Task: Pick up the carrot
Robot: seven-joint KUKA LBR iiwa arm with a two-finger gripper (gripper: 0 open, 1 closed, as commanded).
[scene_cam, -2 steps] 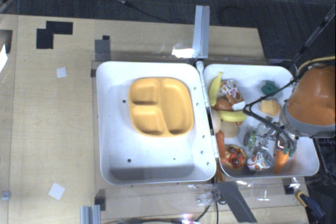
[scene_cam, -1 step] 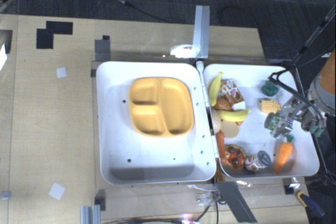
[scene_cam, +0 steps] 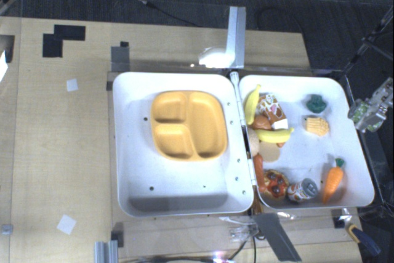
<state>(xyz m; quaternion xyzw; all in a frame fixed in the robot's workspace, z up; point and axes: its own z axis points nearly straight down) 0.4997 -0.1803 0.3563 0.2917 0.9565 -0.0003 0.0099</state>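
**Carrot lies in the right bin, arm off at the bench's edge**

The wooden bench takes up most of what I can see, with a few black patches near its eleven o'clock corner. On it sit the two white bins, side by side and touching along a middle seam. The left bin holds a yellow divided tray, which lies a little above that bin's centre, three compartments showing.

The right bin is the crowded one. Along its nine o'clock wall lie two bananas, one curved upright, the other lying across below it, with a brown-and-white packet tucked between them. At about one o'clock in that bin is a dark green lump, and just below it a small pale yellow ridged piece. Toward seven o'clock there is a reddish sausage-like piece and a mottled red item, with a small can just beside it.

The carrot rests at roughly five o'clock in the right bin, orange body tilted, green top pointing up, near the can but apart from it.

The gripper hangs at three o'clock, outside the right bin's rim and well apart from the carrot. It is too blurred for me to tell how it is set.
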